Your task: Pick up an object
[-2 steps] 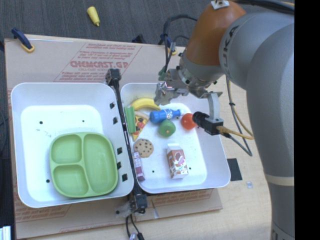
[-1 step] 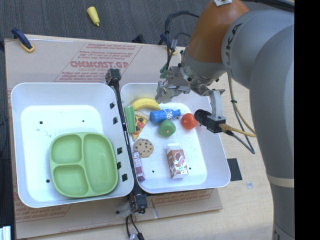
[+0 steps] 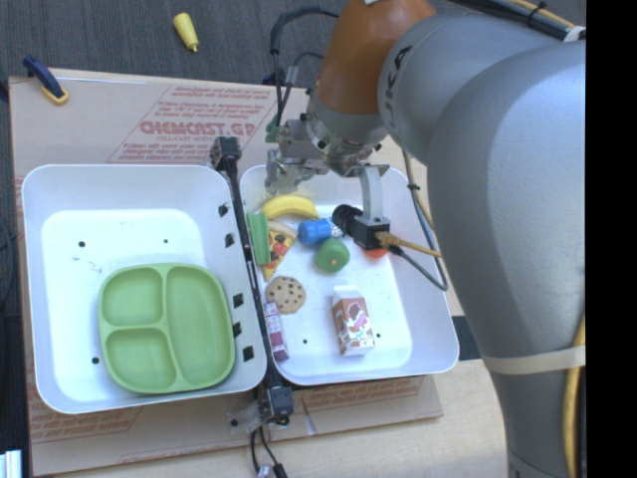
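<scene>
The curved yellow plastic banana (image 3: 290,206) lies at the far end of the right shallow white bin (image 3: 423,339), just below the gripper (image 3: 289,167), whose opening cannot be told. Near it sit a blue cylinder (image 3: 315,231), a green round fruit (image 3: 332,256), a chocolate-chip cookie (image 3: 286,294) and a small brown-and-white carton (image 3: 352,325). The left white bin (image 3: 60,207) holds a light green three-compartment plate (image 3: 166,328).
</scene>
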You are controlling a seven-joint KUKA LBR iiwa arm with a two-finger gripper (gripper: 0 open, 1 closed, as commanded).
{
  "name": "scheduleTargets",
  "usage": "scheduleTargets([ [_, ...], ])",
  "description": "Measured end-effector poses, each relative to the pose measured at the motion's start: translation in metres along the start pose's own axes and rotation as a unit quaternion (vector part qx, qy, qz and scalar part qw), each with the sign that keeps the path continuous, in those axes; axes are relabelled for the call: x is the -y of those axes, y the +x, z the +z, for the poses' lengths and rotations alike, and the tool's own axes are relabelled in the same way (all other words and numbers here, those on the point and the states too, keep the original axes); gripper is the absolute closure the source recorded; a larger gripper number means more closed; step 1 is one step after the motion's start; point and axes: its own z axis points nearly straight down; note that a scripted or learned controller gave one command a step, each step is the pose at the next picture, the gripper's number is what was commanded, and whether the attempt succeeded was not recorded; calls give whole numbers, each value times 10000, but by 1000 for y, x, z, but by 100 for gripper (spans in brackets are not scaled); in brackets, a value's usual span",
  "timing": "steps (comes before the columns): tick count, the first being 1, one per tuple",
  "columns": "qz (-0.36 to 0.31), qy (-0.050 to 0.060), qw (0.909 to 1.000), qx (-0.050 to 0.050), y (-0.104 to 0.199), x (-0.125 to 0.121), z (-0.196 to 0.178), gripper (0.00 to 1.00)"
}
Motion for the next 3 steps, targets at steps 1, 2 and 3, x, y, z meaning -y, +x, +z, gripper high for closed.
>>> scheduleTargets([
  [1, 4, 17, 10000, 2, -25, 45, 7, 100],
  [2, 8, 18, 10000, 2, -69, 107, 19, 100],
  [3, 5, 14, 10000, 0, -68, 107, 19, 0],
])
